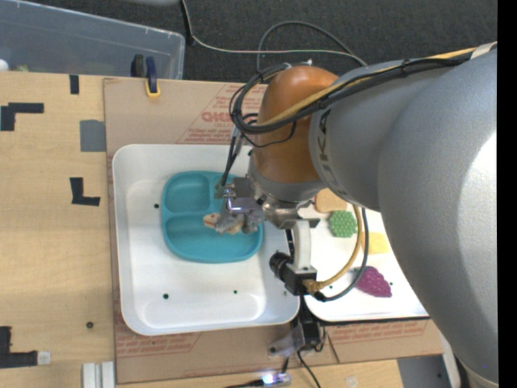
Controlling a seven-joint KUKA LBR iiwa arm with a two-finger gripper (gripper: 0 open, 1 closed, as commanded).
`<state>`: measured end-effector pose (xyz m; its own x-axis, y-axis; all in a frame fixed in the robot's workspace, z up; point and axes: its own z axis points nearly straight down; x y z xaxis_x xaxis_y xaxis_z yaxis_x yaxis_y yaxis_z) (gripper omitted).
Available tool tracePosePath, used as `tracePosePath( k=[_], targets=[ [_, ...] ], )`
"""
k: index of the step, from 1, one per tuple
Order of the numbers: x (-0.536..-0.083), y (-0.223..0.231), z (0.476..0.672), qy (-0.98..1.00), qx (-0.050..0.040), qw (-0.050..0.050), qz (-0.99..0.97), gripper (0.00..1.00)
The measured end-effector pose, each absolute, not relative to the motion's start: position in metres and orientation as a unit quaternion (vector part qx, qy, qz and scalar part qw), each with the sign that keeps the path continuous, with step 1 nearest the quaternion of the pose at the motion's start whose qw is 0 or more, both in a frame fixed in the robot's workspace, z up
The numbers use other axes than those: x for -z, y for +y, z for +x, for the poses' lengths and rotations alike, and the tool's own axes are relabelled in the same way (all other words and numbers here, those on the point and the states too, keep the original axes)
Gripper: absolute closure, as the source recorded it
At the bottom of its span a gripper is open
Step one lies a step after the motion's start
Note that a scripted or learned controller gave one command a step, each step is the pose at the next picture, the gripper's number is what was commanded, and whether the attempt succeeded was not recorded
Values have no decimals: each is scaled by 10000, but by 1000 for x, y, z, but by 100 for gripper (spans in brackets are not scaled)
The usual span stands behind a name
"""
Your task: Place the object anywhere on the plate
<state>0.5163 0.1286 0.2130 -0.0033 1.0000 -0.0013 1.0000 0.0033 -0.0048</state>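
A teal divided plate (pixel 194 229) lies in the left white bin (pixel 137 241). My gripper (pixel 232 211) hangs over the plate's right side, reaching in from the right under the orange band of the arm (pixel 295 128). A small tan and grey object (pixel 222 223) sits at the fingertips, over the plate's right edge. I cannot make out whether it is between the fingers or resting on the plate.
The right bin (pixel 404 301), mostly hidden by the arm, holds a green bumpy piece (pixel 342 223), a purple grape bunch (pixel 374 282), a yellow piece (pixel 377 243) and a tan piece (pixel 327 201). Cables loop above and below the wrist. A clear plastic tub (pixel 89 35) stands at the back left.
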Motion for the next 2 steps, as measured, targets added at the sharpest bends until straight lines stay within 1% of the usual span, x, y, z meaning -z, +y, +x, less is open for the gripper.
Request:
tracePosePath(
  k=[1, 2],
  targets=[
    [-232, 132, 521, -7079, -6, 4, -7063, 100],
    [-231, 132, 521, -7078, -15, 8, -7064, 0]
  ],
)
